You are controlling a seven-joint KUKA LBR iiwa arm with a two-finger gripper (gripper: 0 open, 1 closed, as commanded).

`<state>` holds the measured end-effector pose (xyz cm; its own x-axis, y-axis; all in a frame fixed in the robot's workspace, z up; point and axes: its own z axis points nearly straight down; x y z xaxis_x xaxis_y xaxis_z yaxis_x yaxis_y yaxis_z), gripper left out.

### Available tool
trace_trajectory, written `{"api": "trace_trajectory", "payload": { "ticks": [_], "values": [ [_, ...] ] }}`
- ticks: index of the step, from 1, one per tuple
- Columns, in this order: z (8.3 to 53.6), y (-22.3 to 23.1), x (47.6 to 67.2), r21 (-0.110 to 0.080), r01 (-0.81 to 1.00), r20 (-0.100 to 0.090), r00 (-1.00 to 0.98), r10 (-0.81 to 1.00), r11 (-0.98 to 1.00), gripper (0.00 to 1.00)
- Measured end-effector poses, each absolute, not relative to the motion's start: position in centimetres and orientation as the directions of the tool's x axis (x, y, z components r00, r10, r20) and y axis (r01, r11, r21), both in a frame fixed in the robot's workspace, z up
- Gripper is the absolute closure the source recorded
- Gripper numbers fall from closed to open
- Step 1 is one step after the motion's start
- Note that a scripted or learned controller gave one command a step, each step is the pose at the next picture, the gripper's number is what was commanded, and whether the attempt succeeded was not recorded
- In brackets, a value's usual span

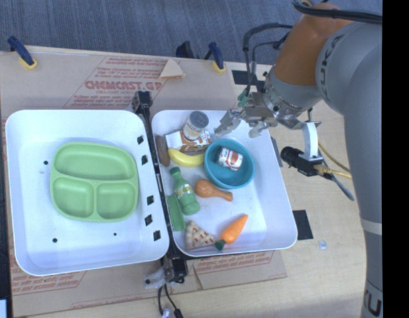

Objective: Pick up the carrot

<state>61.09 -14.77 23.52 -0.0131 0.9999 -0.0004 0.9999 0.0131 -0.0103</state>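
An orange carrot (233, 230) with a green stem end lies near the front edge of the right bin (274, 197), beside a pizza slice (198, 235). My gripper (242, 124) hovers over the back of the same bin, just above the blue bowl (229, 165), far from the carrot. Its fingers (229, 120) are spread apart with nothing between them.
The right bin also holds a can inside the blue bowl, a banana (185, 157), a small jar (195, 130), a green bottle (185, 194), a chicken drumstick (213, 190) and a brown bar. A green divided plate (95, 181) lies in the left bin (18, 197).
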Motion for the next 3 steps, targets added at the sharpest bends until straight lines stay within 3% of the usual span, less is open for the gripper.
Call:
{"api": "trace_trajectory", "payload": {
  "ticks": [1,2,3],
  "values": [
    [17.3,-17.9,53.5,-0.017,0.999,-0.001,-0.046,0.999,0.046,0.00],
    [9.1,-17.4,49.2,-0.009,1.000,0.002,-0.006,1.000,0.006,0.00],
    [9.1,-17.5,47.6,-0.010,0.946,0.008,-0.325,0.946,0.325,0.00]
  ]
}}
